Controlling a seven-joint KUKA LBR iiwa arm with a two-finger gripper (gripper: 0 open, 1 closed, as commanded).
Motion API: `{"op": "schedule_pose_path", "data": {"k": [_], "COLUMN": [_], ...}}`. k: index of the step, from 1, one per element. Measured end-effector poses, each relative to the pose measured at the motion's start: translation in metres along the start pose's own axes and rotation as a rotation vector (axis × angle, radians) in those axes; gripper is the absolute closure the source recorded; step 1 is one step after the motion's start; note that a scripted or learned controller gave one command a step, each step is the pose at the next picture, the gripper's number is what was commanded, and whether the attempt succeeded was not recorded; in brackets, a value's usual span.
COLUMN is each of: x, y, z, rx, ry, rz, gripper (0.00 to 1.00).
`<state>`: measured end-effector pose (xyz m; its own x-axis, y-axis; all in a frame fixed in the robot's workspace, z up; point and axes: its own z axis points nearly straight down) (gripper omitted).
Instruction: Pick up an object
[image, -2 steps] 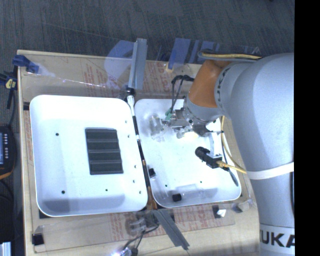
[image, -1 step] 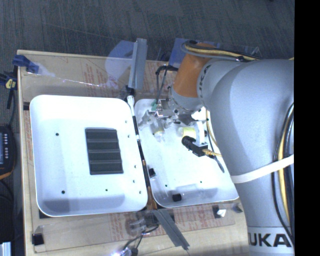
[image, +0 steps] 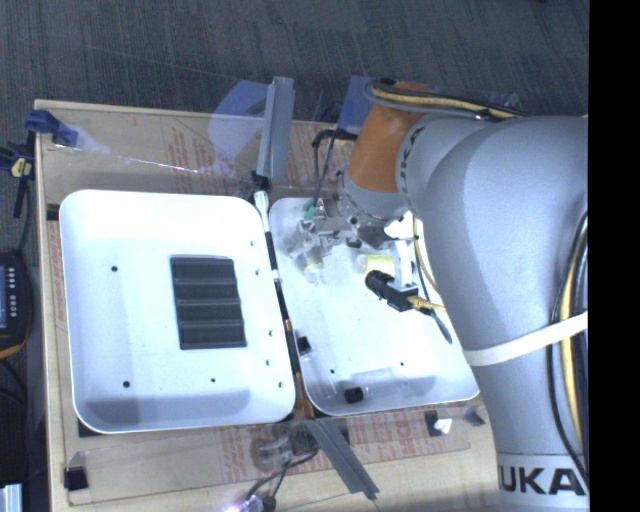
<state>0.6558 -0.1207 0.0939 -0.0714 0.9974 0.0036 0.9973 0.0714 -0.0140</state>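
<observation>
The gripper (image: 322, 232) reaches into the upper left corner of the right bin (image: 420, 385), low over small pale objects (image: 305, 250); whether its grasp is released or clenched cannot be told. The left bin (image: 90, 300) holds a dark ribbed block (image: 208, 302) at centre.

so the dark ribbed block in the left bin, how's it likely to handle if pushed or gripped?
The dark ribbed block lies flat on the left bin floor, so it probably slides rather than rolls or tips. Its straight edges and even ridges suggest it is stiff. It looks wide and low, so a top grasp may struggle. Weight can't be judged.
</observation>
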Motion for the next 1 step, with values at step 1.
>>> {"op": "schedule_pose_path", "data": {"k": [1], "x": [0.0477], "y": [0.0031], "z": [-0.1056], "rx": [-0.007], "ry": [-0.002], "rz": [0.056], "gripper": [1.00]}}
